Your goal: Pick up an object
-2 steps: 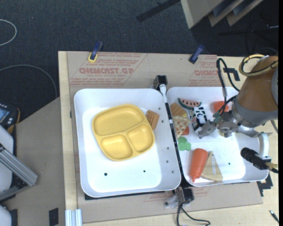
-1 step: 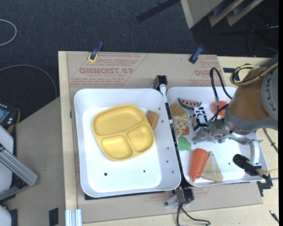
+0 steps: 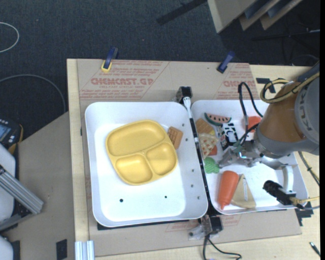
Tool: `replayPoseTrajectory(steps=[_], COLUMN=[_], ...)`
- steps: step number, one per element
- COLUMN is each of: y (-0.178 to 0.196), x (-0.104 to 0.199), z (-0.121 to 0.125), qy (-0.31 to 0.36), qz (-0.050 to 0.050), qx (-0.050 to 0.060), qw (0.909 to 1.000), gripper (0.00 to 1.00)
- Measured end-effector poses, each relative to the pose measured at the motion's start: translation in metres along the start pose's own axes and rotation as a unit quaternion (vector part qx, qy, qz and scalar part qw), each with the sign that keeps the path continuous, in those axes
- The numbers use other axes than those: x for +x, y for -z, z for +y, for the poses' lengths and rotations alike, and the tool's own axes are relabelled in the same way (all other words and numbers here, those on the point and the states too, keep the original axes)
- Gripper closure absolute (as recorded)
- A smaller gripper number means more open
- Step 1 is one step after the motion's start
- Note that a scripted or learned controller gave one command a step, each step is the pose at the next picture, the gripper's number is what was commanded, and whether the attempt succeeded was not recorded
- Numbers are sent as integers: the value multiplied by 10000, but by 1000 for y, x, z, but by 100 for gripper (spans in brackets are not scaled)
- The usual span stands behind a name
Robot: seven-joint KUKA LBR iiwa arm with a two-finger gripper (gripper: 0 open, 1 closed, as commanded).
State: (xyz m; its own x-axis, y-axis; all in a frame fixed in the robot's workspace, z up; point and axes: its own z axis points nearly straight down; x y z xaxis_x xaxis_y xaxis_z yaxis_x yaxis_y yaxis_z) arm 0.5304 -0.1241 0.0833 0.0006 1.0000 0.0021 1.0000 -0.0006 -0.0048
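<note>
The floor (image 3: 101, 25) is dark grey carpet, seen all along the top, from ten o'clock round to two o'clock. A thin pale cable (image 3: 9, 35) makes a loop on it at ten o'clock. A light wooden bench (image 3: 76, 152) sits in the middle, with a brown cardboard sheet (image 3: 152, 78) on top (red letters are printed on it). Two clamps (image 3: 107, 60) hold the sheet at twelve o'clock. A beige piece of furniture (image 3: 238, 15) stands at one o'clock. A silver metal bar (image 3: 20, 190) lies at eight o'clock. The light is even and soft.
</note>
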Motion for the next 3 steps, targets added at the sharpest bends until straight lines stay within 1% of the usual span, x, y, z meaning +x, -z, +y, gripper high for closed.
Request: replayPoseTrajectory(steps=[1, 2, 3], y=[12, 56, 107], x=[0, 4, -1], z=[1, 5, -2], qy=[-3, 10, 3], qz=[-7, -18, -22], qx=[-24, -53, -57], qw=[10000, 10000, 10000], gripper=[100, 100, 100])
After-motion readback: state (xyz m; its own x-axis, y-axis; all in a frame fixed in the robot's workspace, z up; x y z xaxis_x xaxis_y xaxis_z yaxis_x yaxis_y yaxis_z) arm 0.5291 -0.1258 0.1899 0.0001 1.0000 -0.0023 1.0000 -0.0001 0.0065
